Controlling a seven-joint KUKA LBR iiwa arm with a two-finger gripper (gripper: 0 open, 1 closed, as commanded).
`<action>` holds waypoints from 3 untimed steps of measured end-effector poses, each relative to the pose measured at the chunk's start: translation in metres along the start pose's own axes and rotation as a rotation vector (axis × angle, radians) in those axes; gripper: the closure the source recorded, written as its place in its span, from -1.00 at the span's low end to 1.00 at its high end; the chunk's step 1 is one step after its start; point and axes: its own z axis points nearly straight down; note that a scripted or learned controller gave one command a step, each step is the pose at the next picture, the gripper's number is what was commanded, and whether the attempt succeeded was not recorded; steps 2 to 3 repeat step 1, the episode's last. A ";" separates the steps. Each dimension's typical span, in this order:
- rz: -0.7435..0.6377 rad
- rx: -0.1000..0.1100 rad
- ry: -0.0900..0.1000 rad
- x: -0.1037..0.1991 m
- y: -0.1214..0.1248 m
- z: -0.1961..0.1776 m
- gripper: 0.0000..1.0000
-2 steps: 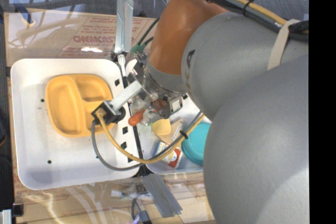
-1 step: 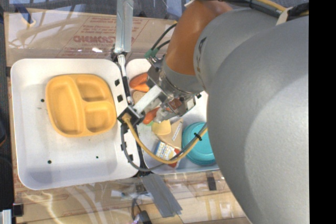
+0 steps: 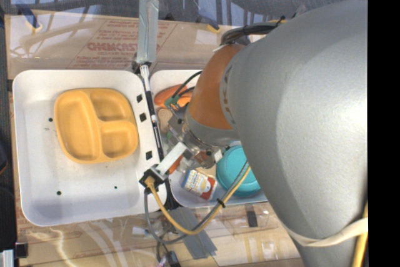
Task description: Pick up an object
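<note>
The grey arm with its orange band (image 3: pixel 209 94) reaches down into the right bin (image 3: pixel 172 81) and covers most of it. My gripper (image 3: pixel 181 156) sits low in that bin among the objects, its fingers hidden under the wrist. Beside it lie a small white packet with a red label (image 3: pixel 199 184), a teal bowl (image 3: pixel 240 175) and an orange object (image 3: pixel 167 97) at the bin's far side. The yellow divided tray (image 3: pixel 95 124) lies in the left bin (image 3: pixel 37 153).
A grey bar (image 3: pixel 147 28) stands over the divider between the bins. A yellow cable (image 3: pixel 187 222) loops from the wrist across the right bin's front edge. Brown cardboard (image 3: pixel 94 40) lies behind the bins.
</note>
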 end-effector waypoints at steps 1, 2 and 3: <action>-0.449 -0.009 0.009 -0.021 0.028 -0.135 1.00; -0.449 -0.009 0.009 -0.021 0.028 -0.135 1.00; -0.449 -0.009 0.009 -0.021 0.028 -0.135 1.00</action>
